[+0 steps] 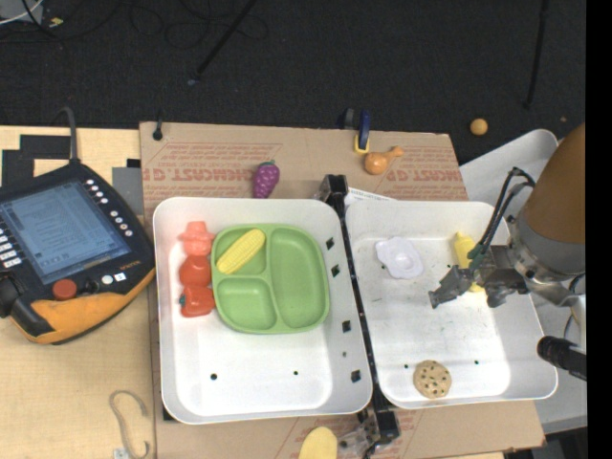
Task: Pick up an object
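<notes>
Camera view, read from the left: a teach pendant [62, 242] with a lit screen lies on the wooden bench outside the bins, presumably parked there out of the arm's reach. Next comes the left bin [249, 390], which holds a green divided plate [273, 280] with a toy corn cob [239, 250] in its upper left compartment; the cob's long axis runs diagonally, one end toward the plate's upper right. Just beside the plate's left rim stand a pink figure [196, 239] and, below it, a red one [195, 287], both inside the bin. Behind the bins, on the cardboard sheet, lie a purple toy grape bunch [266, 178] and an orange toy pear [379, 161], both well apart from the arm.

The right bin [478, 381] holds a clear plastic piece [399, 258] near its upper left, a chocolate-chip cookie [432, 380] lying flat near its front edge, and a yellow object [465, 250] toward its upper right, which seems to stand with its long axis roughly up the picture.

The gripper [457, 289] reaches in from the right and hangs low over the right bin, just below the yellow object, which is probably its target since nothing else lies so near. Whether it grasps anything I cannot tell: the tip is dark and small, and no object is visibly in it. The pickup does not look done yet.
</notes>
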You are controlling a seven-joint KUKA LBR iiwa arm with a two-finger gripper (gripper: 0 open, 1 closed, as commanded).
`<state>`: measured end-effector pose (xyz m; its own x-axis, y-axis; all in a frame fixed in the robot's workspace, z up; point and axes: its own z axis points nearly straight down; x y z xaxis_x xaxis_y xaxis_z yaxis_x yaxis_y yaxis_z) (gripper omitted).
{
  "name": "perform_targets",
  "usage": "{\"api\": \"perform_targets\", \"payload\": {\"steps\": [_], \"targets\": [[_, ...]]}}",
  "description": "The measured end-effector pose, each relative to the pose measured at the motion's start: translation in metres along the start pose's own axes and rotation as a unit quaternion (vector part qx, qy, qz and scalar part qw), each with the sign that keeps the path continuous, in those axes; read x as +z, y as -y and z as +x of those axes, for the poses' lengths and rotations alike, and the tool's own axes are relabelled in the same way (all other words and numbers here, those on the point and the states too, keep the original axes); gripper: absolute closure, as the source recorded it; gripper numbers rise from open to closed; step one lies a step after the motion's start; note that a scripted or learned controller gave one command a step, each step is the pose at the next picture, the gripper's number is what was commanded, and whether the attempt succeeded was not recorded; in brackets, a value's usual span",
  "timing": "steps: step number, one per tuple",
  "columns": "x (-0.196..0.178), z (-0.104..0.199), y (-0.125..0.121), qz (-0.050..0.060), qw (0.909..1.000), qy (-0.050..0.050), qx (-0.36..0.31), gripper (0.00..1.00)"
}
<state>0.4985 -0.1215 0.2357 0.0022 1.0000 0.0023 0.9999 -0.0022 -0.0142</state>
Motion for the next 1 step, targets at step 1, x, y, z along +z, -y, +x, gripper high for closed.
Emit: {"api": "perform_targets", "payload": {"steps": [1], "targets": [[-0.006,-0.0002,-0.0023,-0.006,1.0,0.001,-0.001,0.0]]}}
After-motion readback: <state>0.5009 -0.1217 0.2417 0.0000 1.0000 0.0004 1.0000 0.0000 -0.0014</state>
